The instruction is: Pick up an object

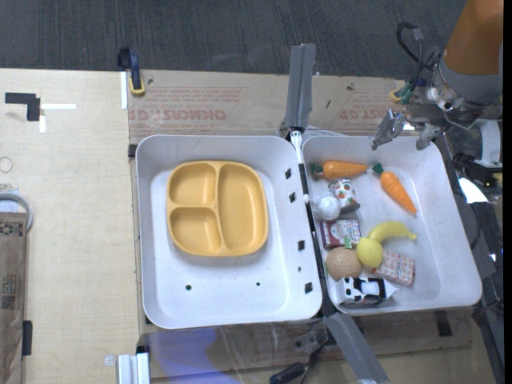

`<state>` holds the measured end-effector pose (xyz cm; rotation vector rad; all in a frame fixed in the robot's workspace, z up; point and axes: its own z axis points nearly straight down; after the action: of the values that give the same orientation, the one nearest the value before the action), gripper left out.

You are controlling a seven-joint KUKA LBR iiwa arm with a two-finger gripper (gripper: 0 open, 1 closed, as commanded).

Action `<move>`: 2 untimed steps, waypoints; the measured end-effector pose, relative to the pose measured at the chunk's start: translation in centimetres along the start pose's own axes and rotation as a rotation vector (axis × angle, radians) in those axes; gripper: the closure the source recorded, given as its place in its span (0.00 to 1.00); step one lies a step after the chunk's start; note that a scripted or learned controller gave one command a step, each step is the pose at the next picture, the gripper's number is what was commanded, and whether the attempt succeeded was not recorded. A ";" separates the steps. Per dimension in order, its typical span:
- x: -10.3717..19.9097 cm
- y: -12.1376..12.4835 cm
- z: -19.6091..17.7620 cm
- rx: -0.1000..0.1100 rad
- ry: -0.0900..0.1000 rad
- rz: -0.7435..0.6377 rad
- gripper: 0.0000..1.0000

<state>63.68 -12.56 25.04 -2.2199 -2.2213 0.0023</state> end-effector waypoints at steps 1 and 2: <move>-4.8 -1.2 6.4 0.001 -0.001 0.020 0.00; -5.9 1.3 15.8 -0.003 -0.001 -0.019 0.00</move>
<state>65.00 -18.49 9.26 -2.2007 -2.2439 -0.0001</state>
